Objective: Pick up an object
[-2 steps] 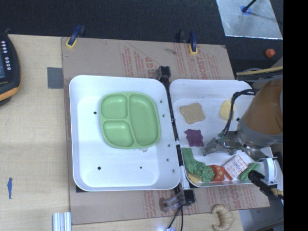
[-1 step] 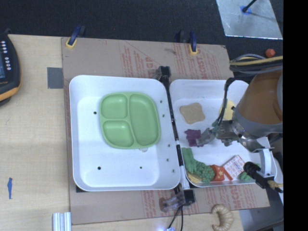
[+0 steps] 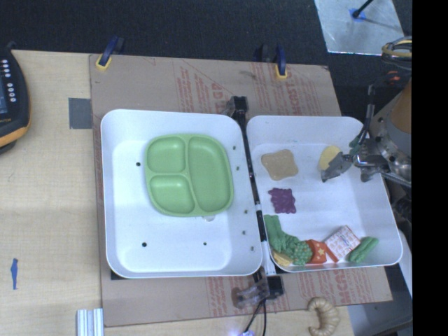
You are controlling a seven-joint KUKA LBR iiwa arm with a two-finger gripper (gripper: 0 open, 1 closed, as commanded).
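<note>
Yellow object [image 3: 329, 157] near right bin's [image 3: 308, 126] far wall, just beside the tool [image 3: 352, 168].

The arm [image 3: 392, 142] is cut off at the right, so little beyond its wrist can be seen. The gripper [image 3: 350, 165] covers part of a yellow piece [image 3: 327, 157] near the right bin's [image 3: 308, 124] far edge. At the bench's left edge, a black-and-orange handset [image 3: 10, 96] is cropped.

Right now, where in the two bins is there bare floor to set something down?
Left bin: the strip below the green plate. Right bin: the middle, between purple piece and the right wall. Crowded: its lower edge, around the snack packet.
</note>
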